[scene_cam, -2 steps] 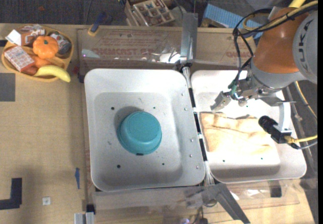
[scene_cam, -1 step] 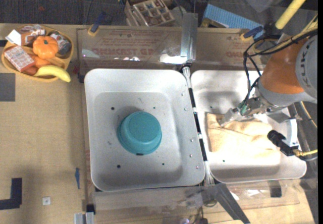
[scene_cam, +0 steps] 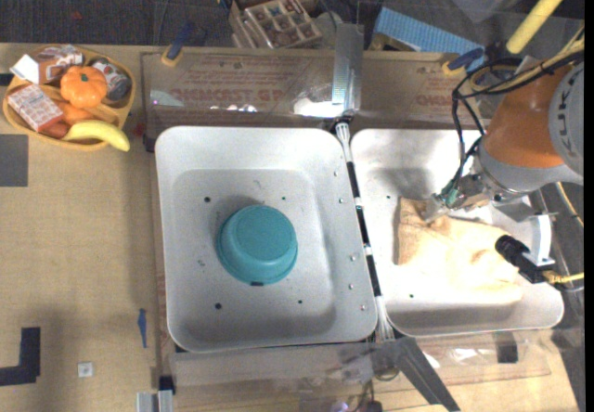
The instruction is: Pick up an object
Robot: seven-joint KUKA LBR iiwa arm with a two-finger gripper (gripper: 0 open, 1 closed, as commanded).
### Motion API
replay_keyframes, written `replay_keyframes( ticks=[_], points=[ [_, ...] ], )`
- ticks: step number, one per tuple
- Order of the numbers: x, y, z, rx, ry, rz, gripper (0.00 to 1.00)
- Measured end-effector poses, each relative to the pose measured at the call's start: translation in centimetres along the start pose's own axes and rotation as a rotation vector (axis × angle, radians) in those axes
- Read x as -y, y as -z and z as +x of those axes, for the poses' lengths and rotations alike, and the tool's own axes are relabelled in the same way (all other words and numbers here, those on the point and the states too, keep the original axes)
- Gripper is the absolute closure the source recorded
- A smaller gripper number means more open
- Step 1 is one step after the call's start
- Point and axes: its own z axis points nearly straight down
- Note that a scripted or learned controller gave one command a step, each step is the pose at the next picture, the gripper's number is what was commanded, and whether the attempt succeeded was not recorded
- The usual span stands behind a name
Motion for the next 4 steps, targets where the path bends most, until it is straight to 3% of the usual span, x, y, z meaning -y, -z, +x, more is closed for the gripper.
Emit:
replay_keyframes(
  ticks=[1, 2, 3, 4],
  points=[
    [0.0, 0.0, 0.0, 0.000, 0.000, 0.000, 0.00],
    [-6.9, 0.0, -1.6, -0.001, -0.016, 0.013, 0.00],
    [-7.0, -1.5, -0.8, -0.004, 0.053, 0.016, 0.00],
    [-3.4, -1.4, 3.2, -0.004, 0.283, 0.009, 0.00]
  ],
)
